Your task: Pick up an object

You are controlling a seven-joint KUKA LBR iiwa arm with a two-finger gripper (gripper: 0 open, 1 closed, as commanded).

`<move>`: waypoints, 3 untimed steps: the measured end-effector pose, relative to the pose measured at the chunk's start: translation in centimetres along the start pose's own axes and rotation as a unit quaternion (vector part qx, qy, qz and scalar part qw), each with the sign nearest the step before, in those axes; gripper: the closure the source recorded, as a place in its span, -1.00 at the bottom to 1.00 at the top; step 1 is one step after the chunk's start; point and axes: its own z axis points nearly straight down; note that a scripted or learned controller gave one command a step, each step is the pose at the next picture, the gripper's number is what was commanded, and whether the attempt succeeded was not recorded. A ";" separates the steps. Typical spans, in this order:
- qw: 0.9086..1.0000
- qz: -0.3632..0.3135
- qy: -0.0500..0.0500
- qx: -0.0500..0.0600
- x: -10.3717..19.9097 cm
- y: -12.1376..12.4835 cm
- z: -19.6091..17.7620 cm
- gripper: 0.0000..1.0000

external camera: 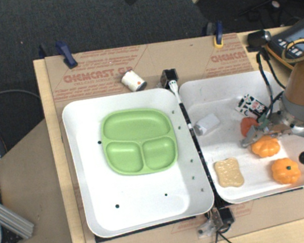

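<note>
My gripper is low in the right bin, reaching in from the right edge. It hangs directly over a red object and an orange pumpkin-shaped toy, and the arm's wrist hides part of them. A second orange pumpkin toy lies near the bin's front right corner. A tan cracker-shaped piece lies at the front left of this bin. Further back are a grey block and a black-and-white patterned object.
The left bin holds a green divided plate. A small white cylinder lies on the cardboard behind the bins. Blue clamps hold the board's back edge. Cables run beside the arm at the right.
</note>
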 end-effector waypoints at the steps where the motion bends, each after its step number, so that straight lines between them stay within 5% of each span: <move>1: 1.000 0.001 -0.002 -0.004 -0.2 0.2 -1.7 1.00; 2: 1.000 -0.003 -0.001 -0.005 6.2 1.4 -7.2 1.00; 3: 1.000 0.002 -0.003 -0.005 -1.6 5.0 -4.9 1.00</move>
